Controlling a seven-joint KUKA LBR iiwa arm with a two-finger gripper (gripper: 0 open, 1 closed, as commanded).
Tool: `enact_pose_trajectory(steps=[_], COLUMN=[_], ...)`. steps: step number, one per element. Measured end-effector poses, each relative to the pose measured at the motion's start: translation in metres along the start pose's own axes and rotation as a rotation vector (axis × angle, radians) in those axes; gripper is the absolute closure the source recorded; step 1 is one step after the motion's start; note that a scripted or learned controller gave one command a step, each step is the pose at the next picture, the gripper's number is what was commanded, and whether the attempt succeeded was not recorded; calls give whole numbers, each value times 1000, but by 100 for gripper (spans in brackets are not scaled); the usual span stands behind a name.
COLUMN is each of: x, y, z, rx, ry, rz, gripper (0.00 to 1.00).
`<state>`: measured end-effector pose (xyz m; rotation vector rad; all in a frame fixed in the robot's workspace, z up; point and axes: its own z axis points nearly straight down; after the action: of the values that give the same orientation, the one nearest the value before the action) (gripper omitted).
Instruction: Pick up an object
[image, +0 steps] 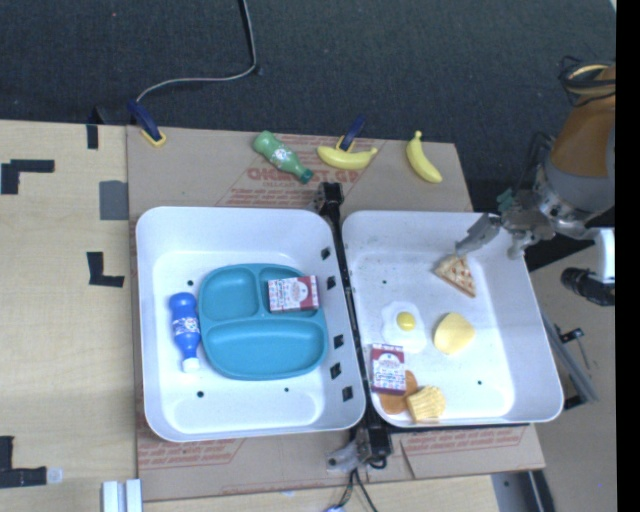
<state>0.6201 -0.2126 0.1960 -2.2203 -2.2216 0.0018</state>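
The gripper (496, 234) hangs over the right bin's (510, 395) far right corner, fingers spread, nothing between them — the pizza slice (457, 273) lies just below and left, apart from the tips. The bench (60, 330) is pale wood with cardboard under both bins. The left bin (160, 390) holds a blue tray (255, 335) with a small carton (292, 294) on it and a blue bottle (183, 330) beside. In the right bin: fried egg (403, 322), yellow lump (453, 333), a second carton (387, 367), a wavy chip (426, 403). The bin's middle and near right corner are bare.
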Motion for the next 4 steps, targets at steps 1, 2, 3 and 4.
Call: enact_pose_trajectory(steps=[1,2,3,4], x=[-10,-11,49,104], y=[19,19,8,31], z=[108,98,109,74], rx=[-6,-8,-4,-1], ry=[-1,-5,0,1], rz=[-2,-4,-2,-2], gripper=[0,100,100,100])
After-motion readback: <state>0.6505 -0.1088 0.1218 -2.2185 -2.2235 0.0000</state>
